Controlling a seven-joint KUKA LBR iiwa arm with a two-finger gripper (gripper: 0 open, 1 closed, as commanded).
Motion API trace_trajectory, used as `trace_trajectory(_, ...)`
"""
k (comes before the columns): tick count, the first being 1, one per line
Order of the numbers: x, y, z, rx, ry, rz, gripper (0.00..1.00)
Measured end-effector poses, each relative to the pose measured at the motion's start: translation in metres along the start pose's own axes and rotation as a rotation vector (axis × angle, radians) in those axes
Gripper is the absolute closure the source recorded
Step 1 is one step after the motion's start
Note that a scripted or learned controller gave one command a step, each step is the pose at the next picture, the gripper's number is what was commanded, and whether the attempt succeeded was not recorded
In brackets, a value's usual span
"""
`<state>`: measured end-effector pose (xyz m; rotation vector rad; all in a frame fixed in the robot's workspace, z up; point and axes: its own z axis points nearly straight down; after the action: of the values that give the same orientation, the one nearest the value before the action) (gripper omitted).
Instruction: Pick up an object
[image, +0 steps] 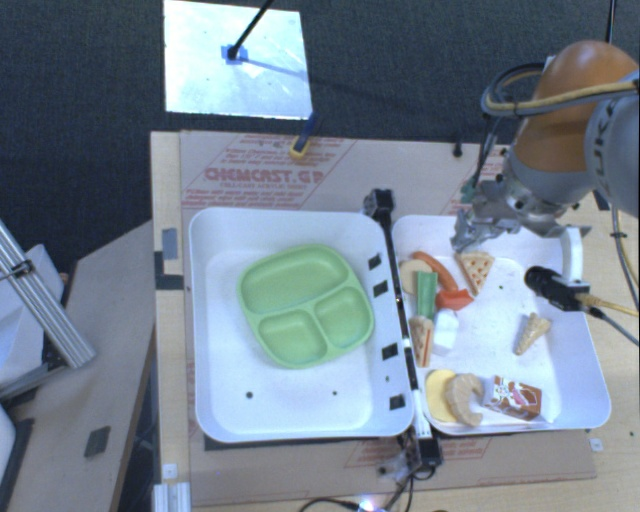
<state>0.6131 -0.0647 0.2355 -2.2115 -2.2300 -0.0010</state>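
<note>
The arm runs off the picture's right edge, so its upper links are cut away. Its tool hangs over the far edge of the right bin, and the finger ends are too small and dark against the rim to read. The arm's bulk hides that bin's far right corner. The desk carries printed red lettering, partly covered by the left bin (only the top lines show). The small wrapped packet near the right bin's near edge has a label too blurred to read. At the picture's left edge, a metal rail is cut off.
</note>
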Motion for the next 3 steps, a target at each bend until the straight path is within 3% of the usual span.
trace_trajectory(2,0.077,-0.061,0.019,0.003,0.000,0.001,1.00)
trace_trajectory(3,0.123,-0.102,0.011,0.002,0.001,0.000,1.00)
